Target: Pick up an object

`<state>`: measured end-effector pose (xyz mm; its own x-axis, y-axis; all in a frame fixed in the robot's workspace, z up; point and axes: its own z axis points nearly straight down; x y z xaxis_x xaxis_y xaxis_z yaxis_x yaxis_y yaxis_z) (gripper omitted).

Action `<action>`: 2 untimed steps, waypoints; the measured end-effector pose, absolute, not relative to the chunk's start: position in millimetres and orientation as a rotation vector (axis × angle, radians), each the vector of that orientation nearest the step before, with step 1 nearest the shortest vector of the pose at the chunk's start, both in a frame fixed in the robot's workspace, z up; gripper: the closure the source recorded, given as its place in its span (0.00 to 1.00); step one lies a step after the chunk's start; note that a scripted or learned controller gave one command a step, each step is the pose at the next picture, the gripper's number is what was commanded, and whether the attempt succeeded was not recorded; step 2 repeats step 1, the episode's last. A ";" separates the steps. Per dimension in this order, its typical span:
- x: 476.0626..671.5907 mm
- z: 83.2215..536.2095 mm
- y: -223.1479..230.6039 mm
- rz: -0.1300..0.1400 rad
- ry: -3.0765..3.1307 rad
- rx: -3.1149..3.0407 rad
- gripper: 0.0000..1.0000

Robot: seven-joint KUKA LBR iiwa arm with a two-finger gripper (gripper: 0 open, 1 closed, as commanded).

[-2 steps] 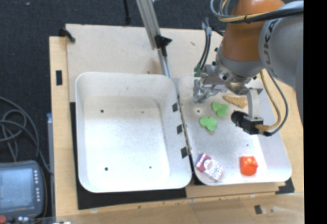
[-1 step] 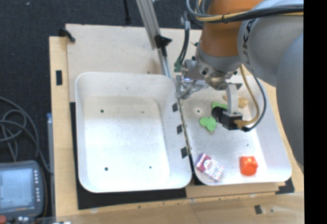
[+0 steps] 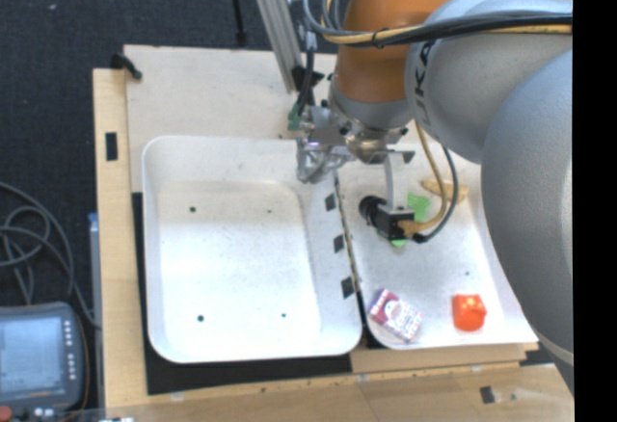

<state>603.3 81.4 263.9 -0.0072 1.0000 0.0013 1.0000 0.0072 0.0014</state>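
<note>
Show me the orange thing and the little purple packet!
orange thing (image 3: 469, 311), camera view, middle of its top.
purple packet (image 3: 396, 315), camera view, centre of its printed face.

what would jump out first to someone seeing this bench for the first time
The big grey arm with its orange band comes in from the right and hangs over the far end of the divide between the two white bins, its gripper low by the left bin's far right corner. In the right bin, a bright orange object and a pink-and-white packet lie near the front edge, and a green piece sits beside the arm's cables.
</note>
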 end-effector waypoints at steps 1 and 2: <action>603.0 264.0 77.9 -0.001 2.225 2.216 0.00; 603.0 264.0 77.9 -0.001 2.225 2.216 0.00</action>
